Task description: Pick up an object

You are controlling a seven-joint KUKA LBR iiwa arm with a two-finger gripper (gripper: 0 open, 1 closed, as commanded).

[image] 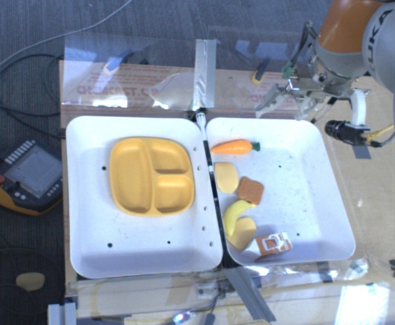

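The right bin (pixel 319 181) holds an orange carrot with a green top (pixel 232 147) near its far left corner. Below the carrot lie a pale yellow round piece (pixel 225 177), a brown toast slice (pixel 251 191), a yellow banana (pixel 232 214) and a yellow lump (pixel 244 233). A small orange and white box (pixel 274 244) sits at the near wall. My gripper (pixel 288 108) hangs over the far rim of the right bin, above and to the right of the carrot. Its fingers are spread open with nothing between them.
A yellow divided tray (pixel 153 176) lies in the left bin (pixel 89 202). A metal strip (pixel 204 73) stands behind the seam between the bins. A handheld pendant (pixel 24 178) rests on the floor at the left. The right bin's right half is bare speckled floor.
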